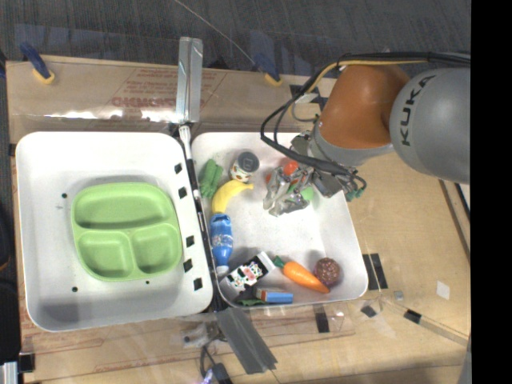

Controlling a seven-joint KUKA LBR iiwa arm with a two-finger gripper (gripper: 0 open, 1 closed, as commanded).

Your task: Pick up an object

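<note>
My gripper [286,197] hangs low in the upper middle of the right bin [276,238], over bare white floor, below the orange wrist band. A small red-and-green piece shows right at the gripper's base; what it is I cannot make out. Just left of the gripper lie a yellow banana [230,194] and a small round can [246,164]. A green object [210,176] leans on the bin's left wall. Along the front lie a blue bottle [221,238], a black-and-white toy [246,274], a carrot [302,275], a brown ball [328,271] and a blue marker [276,297].
The left bin [40,182] holds a green divided plate [126,230]. A ridge with black clips [190,214] separates the two bins. The grey arm [432,118] and its cables cover the right bin's upper right corner.
</note>
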